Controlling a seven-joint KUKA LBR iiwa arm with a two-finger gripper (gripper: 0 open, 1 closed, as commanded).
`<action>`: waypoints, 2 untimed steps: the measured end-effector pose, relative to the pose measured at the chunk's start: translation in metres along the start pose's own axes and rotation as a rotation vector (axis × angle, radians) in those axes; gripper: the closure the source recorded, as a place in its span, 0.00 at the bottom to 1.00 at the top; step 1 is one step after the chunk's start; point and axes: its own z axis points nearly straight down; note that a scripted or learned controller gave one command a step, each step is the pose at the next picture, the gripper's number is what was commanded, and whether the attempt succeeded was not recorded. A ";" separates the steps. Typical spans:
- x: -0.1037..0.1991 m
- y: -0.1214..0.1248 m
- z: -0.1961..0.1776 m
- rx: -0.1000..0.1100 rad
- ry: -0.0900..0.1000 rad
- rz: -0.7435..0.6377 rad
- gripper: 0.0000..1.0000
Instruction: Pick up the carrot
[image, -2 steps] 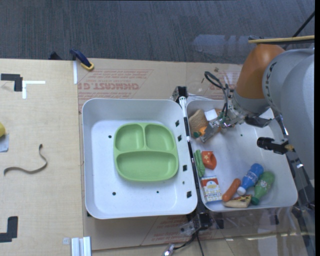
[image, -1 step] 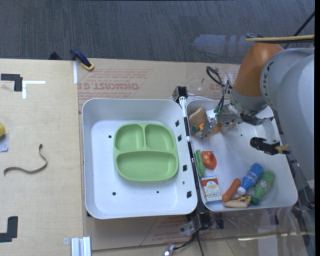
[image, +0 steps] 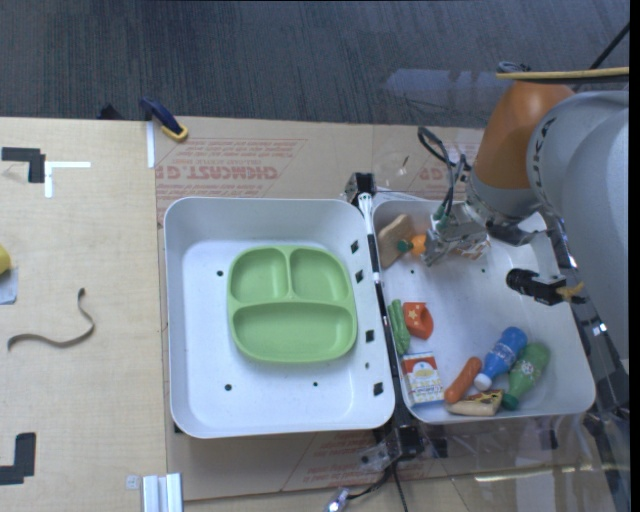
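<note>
The carrot (image: 462, 379) lies loose on the floor of the right bin (image: 560, 345), near that bin's front edge, tilted on a slant with its thicker end up. Just left of the carrot sits a small red-and-white carton (image: 424, 379), and touching its lower tip is a tan wedge like a slice of toast (image: 477, 404). Just right of the carrot stands a blue bottle with a white cap (image: 500, 355), and beyond that a green bottle (image: 526, 371). Up and left of the carrot there's a green pea pod (image: 399, 326) along the bin's left wall, with a red-orange pepper-like piece (image: 417, 320) beside it. Well apart from the carrot, at the far end of the same bin, the gripper (image: 452, 240) hangs low over the bin floor; whether it is spread or pressed together I cannot tell from here. Just left of the gripper are a small orange-and-green toy (image: 411, 243) and a tan block (image: 391, 226) in the back corner. Left of the carrot's bin, the left bin (image: 190, 380) holds a green divided plate (image: 293, 304).
</note>
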 end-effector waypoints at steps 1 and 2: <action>0.000 0.000 -0.010 0.000 -0.004 -0.004 1.00; 0.001 -0.002 -0.007 0.011 0.003 -0.003 0.00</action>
